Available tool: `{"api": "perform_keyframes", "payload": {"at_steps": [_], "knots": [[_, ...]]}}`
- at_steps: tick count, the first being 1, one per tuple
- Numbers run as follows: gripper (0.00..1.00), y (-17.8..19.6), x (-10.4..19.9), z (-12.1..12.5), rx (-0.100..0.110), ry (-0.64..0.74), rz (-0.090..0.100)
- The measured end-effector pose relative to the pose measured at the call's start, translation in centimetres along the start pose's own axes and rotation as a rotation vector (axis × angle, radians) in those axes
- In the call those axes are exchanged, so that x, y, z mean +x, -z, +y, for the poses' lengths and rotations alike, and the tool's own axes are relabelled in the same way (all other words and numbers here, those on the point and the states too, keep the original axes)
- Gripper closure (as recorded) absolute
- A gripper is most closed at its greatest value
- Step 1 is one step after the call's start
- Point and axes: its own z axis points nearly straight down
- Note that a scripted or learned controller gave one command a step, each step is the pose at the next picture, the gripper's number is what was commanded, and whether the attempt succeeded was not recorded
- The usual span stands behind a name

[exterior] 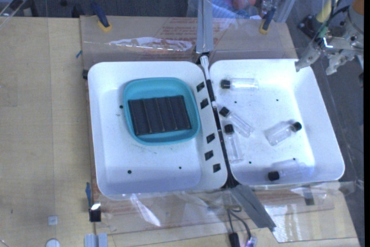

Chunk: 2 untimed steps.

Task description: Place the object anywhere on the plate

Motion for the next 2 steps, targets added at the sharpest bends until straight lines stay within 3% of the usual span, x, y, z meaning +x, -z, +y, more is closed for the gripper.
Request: {"api": "perform_keyframes", "payload": {"at_steps": [2], "knots": [[0.0, 0.31, -0.12, -0.05, -0.005, -0.029, -0.001]]}}
